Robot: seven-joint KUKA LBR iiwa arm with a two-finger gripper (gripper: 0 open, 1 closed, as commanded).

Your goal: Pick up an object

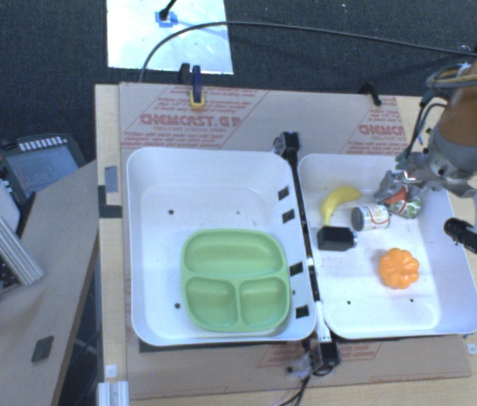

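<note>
My gripper [393, 184] sits low in the right bin [454, 311], near its back right part, right over a small cluster: a red-green crumpled item [406, 205] just beside the fingertips and a small can [370, 217] lying on its side, touching or nearly touching that item. Can't tell if I'm spread or pressed together; the hand is too small and cluttered against the objects, and nothing is clearly pinched between my fingers.

Other candidates in the same bin: a banana [338, 201] left of the can, a black block [335, 238] just below the banana near the divider, an orange pumpkin [399, 268] well apart toward the middle front. The left bin [150, 227] has a green divided tray [235, 279].

Judgement: I'm at the approach/grasp step and pickup isn't done. To do it well, I should commit to one target, likely the red-green item, and centre it between the fingers, not straddle it and the can together. The can looks likely to roll if nudged. Close fully before lifting, then lift straight up to clear the bin wall.
</note>
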